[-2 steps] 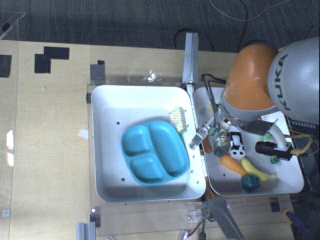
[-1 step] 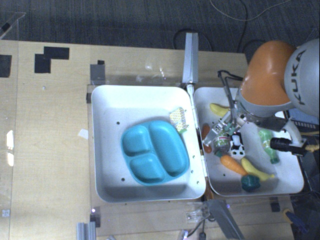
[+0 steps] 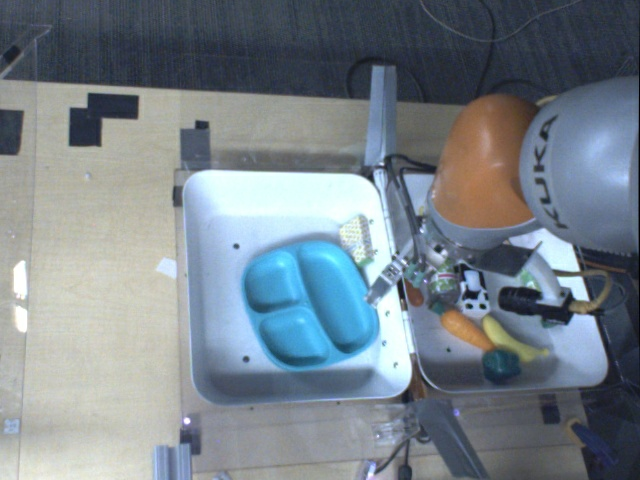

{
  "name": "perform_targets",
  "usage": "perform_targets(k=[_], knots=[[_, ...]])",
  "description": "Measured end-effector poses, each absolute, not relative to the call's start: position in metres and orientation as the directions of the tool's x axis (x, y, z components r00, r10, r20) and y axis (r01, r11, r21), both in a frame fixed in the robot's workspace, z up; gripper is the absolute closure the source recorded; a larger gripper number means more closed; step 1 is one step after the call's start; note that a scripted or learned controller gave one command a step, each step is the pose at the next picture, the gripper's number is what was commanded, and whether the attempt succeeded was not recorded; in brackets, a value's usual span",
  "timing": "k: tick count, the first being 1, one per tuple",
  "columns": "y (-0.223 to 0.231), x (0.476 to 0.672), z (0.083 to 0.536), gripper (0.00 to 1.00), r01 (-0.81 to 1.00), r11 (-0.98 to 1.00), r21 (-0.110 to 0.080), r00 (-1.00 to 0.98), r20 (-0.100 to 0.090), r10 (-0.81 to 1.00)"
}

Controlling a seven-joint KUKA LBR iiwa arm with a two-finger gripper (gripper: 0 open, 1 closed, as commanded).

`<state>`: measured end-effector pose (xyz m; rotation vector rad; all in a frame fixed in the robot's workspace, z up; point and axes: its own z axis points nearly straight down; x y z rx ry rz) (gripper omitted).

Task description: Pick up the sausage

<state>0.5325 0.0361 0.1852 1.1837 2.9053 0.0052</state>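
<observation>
Big grey arm with the orange band (image 3: 485,163) comes in from the right, two-finger gripper (image 3: 385,280) hanging low.

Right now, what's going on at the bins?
The grey arm reaches in from the right, and its gripper sits low over the divide between the two white bins. The left bin holds a blue divided plate and a small yellowish item. The right bin holds a carrot, a banana and a teal piece. I can't pick out a sausage.
</observation>
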Motion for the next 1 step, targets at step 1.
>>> perform_targets(k=[1], knots=[[0.0088,0.5174,0.237,0.0,0.714,0.7,0.006,-0.7,-0.006,0.714]])
